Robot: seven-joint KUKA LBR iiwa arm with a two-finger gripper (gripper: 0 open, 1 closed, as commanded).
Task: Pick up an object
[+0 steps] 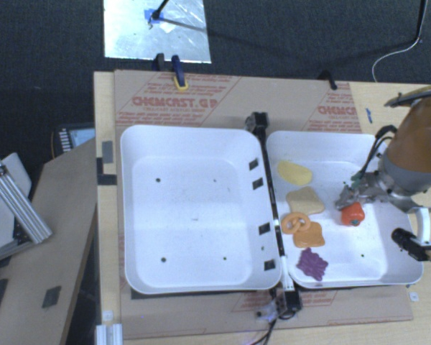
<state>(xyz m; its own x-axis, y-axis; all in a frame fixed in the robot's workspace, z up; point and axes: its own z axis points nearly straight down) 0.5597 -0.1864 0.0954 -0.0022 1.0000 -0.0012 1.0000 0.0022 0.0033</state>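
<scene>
Lying roundish, axis unclear: red tomato (353,215)

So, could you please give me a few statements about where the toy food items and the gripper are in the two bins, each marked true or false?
1. All the toy food items lie in the right white bin. True.
2. The purple grape-like cluster lies nearest the front edge. True.
3. The small red tomato-like toy sits in the left white bin. False: it is in the right bin, beside the gripper.
4. The pale yellow oval piece lies on top of the orange pretzel-shaped ring. False: they lie apart, a tan piece between them.
</scene>
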